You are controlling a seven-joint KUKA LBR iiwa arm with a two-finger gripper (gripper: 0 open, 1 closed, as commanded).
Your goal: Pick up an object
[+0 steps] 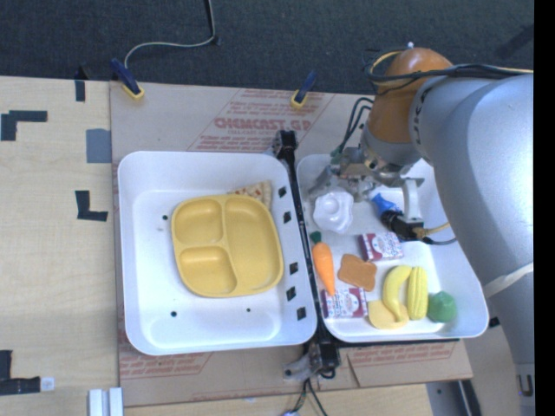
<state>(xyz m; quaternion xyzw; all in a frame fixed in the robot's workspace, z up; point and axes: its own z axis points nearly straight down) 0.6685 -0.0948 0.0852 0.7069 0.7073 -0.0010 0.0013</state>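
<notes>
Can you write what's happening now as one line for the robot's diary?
claw: above white object | right bin | holding: unclear | tray: left bin

In the right bin [473, 319], a white rounded object [333, 211] sits at about 11 o'clock. An orange carrot [323, 268] lies lengthwise along the 9 o'clock wall. A tan slab [357, 272] lies near the centre, a red-and-white packet [380, 247] just above it. Another packet [343, 303] lies at 7 o'clock. Yellow bananas [401, 295] and a green piece [441, 307] lie at 5 o'clock.
</notes>
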